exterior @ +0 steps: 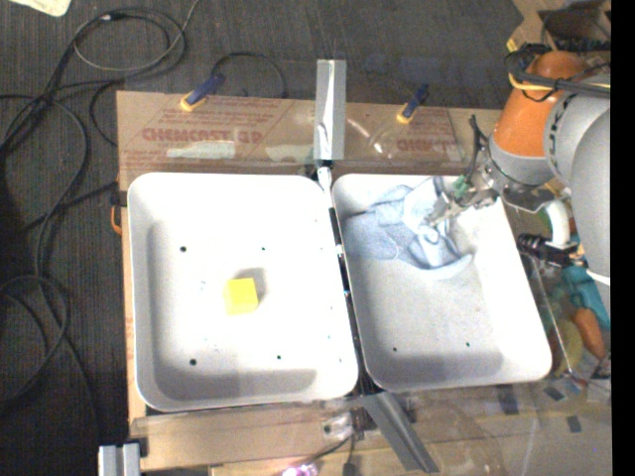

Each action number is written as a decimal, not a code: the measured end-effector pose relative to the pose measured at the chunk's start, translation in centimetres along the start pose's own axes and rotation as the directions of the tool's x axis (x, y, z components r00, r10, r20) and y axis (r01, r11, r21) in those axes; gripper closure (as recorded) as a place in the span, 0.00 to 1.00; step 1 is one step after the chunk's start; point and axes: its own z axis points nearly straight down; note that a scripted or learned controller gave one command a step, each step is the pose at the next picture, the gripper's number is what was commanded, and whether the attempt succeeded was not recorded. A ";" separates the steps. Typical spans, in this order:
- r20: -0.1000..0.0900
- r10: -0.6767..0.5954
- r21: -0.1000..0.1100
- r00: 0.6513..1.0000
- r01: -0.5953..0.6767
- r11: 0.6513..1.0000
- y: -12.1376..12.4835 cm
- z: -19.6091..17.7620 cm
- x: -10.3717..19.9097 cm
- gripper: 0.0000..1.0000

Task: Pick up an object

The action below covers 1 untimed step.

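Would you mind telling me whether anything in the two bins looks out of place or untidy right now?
The pale blue cloth in the right bin lies crumpled against its back wall, bunched under the end effector. The yellow block sits flat in the left bin; nothing else stands out.

A: Any writing to read here?

B: Only on the cardboard sheet (213,137) under the two bins. Red print runs along its far edge, behind the left bin (149,201).

A: What does it say?

B: The letters look upside down from this camera. The first word seems to begin "CHEM", but I cannot make out the rest with any certainty.

A: Anything behind the right bin (496,310)?

B: A second patch of red print (429,146) on the same sheet, near the arm. It is too faint and blurred to read.

A: Labels, numbers, brands elsewhere?

B: None that I can read.
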 end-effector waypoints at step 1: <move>-0.006 0.117 0.016 0.993 -0.117 0.993 3.1 -5.9 7.6 1.00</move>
